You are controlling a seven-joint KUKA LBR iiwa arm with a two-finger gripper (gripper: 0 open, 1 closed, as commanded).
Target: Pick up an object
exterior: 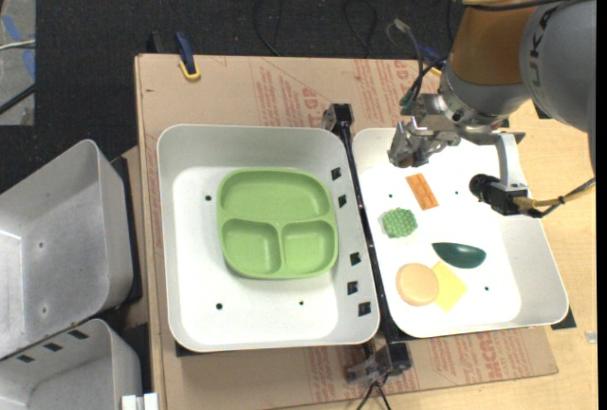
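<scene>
My gripper [414, 152] sits at the upper left of the right bin [541, 256], low over the floor, just above the orange block [422, 190] in the frame. Can't tell its state from this angle: the wrist body hides the tips, so I won't call it. Nothing visibly held.

Candidates are all in the right bin, clustered left of centre:
- orange block, nearest, just below my tool
- green knobbly piece [399, 223], below that
- dark green leaf-shaped piece [460, 254], lower middle
- round tan disc [416, 284] touching a yellow square [449, 288], bottom of the cluster

Left bin [190, 304] holds only the green divided tray [278, 222], centred. Looks like a drop target, not a pick.

My read: I'm parked over the corner nearest the orange block because that's the closest target and it lies apart from the others, so there's less chance of clipping a neighbour. The disc and square overlap, which makes them a worse pick. The block lies at a slant, so I'd want the jaws across its short side. Pick not yet made.
</scene>
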